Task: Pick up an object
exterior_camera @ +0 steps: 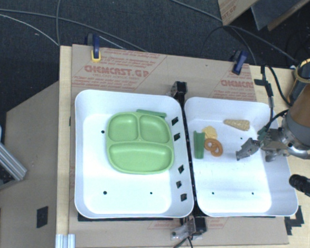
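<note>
Claw (247, 150) hangs over right bin (245, 196), wrist cut off at the edge.

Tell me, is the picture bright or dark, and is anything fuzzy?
In the camera view, the two white bins are brightly and evenly lit, with only soft shadows beside the green plate; the floor around the bench is dark; the gripper and the small snacks look a little fuzzy, so their details are hard to make out.

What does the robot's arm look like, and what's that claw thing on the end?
The arm is a fat rounded tube with an orange-brown band and a pale grey ring below it. Black cables loop beside it. At the end sits a small dark grey metal pincer with thin pointed fingers.
</note>
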Action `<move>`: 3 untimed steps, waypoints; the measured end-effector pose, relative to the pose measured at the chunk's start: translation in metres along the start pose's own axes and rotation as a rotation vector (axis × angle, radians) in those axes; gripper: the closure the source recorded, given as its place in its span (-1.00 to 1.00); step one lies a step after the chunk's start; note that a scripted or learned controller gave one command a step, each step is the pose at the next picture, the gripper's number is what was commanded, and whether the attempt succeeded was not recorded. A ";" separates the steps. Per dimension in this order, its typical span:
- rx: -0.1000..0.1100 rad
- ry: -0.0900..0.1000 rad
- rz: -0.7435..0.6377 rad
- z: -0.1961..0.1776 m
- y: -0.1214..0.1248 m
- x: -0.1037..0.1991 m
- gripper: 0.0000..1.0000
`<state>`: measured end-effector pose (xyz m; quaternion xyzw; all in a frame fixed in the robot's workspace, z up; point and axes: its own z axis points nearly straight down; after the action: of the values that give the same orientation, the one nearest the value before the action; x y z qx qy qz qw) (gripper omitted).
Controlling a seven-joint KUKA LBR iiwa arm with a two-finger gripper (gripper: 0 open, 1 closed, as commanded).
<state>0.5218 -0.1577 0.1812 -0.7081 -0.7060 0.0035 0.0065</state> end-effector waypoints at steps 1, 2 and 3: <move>-0.013 -0.003 -0.003 -0.006 0.003 0.000 -1.00; -0.006 -0.001 -0.003 0.057 0.002 0.001 -1.00; -0.008 -0.001 -0.003 0.099 0.002 0.002 -1.00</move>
<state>0.5221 -0.1555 0.0824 -0.7071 -0.7071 0.0009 0.0030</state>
